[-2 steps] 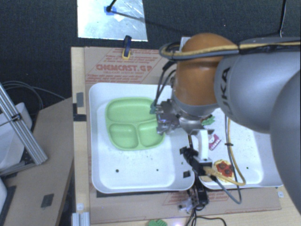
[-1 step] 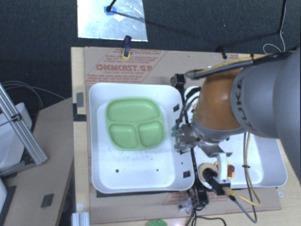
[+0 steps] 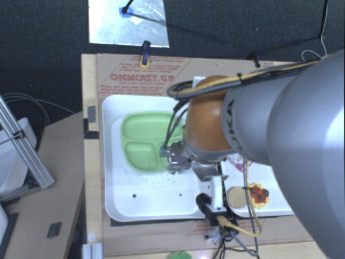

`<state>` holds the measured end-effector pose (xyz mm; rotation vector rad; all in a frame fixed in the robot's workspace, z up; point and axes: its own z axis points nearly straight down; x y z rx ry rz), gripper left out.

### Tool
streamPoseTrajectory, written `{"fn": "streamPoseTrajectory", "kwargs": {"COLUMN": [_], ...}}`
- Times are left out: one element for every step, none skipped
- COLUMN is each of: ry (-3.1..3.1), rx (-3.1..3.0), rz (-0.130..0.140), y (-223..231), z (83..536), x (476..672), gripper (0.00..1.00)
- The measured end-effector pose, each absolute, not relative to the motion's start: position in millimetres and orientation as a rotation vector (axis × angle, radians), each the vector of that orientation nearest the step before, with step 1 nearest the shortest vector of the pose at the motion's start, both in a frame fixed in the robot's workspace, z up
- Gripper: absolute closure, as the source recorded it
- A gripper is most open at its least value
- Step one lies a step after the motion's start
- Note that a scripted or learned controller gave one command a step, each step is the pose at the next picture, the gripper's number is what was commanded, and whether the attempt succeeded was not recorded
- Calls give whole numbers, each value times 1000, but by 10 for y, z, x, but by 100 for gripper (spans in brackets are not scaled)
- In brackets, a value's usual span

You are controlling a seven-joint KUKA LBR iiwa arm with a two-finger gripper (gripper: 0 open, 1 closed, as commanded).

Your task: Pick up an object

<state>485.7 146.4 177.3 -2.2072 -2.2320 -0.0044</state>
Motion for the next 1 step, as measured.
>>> {"fn": "streamPoseTrajectory", "kwargs": {"ry": [-2234], "rx": [-2208], "rz": [-6], "y": [2404], "z": [1472], "x": [5089], "gripper": [100]}}
